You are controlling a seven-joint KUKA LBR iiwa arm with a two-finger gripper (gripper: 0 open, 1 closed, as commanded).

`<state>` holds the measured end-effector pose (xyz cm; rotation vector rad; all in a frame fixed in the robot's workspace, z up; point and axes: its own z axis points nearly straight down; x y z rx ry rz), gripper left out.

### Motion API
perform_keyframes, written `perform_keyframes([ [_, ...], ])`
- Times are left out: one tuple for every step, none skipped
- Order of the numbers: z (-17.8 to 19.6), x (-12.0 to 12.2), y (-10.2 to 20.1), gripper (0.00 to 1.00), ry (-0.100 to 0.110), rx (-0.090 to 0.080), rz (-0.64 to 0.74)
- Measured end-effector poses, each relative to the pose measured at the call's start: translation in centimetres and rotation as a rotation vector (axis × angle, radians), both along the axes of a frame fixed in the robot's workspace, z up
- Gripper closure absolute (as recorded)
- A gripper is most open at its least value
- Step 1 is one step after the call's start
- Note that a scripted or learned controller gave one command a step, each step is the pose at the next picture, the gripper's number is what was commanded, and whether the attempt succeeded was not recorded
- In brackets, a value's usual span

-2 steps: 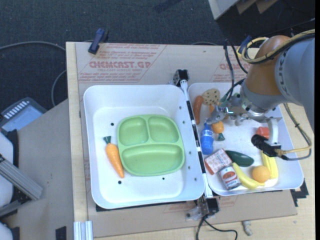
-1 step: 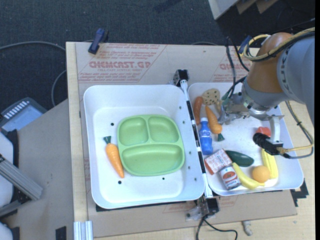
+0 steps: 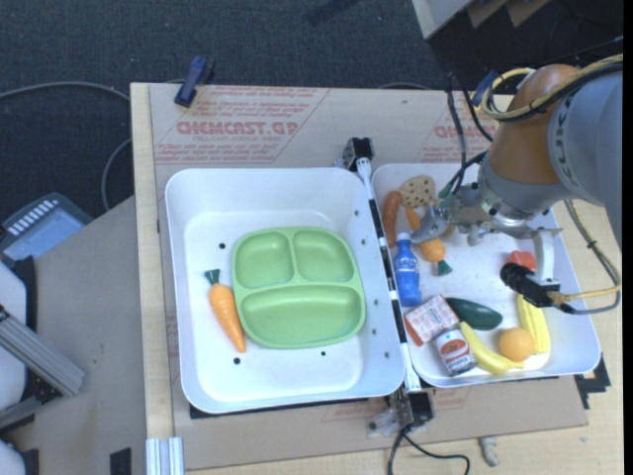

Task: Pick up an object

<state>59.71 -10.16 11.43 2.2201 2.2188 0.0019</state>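
My gripper (image 3: 438, 224) hangs low over the back left part of the right bin (image 3: 579, 349), under the grey wrist and orange band. Just below it lies a small orange piece (image 3: 432, 249). A brown sausage (image 3: 393, 212) and a round cookie (image 3: 418, 188) lie to its left and behind it. A blue bottle (image 3: 406, 270) lies along the bin's left wall. Toward the front are a red packet (image 3: 431, 318), a small can (image 3: 455, 350), a dark green vegetable (image 3: 475, 313), a banana (image 3: 485, 351), an orange (image 3: 515, 344) and a red piece (image 3: 521, 261).
The left bin (image 3: 198, 216) holds a green divided plate (image 3: 297, 287) and a toy carrot (image 3: 226, 312). A black clamp (image 3: 359, 150) sits where the bins meet at the back. Cables and a black connector (image 3: 529, 285) trail from the arm over the right bin.
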Motion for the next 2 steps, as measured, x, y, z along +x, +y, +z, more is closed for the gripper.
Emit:
perform_keyframes([
  [-3.0, 0.6, 0.7, 0.0, 0.004, 0.001, 0.0],
  [-2.0, 0.7, 0.7, 1.0, 0.002, 0.001, 0.001],
])
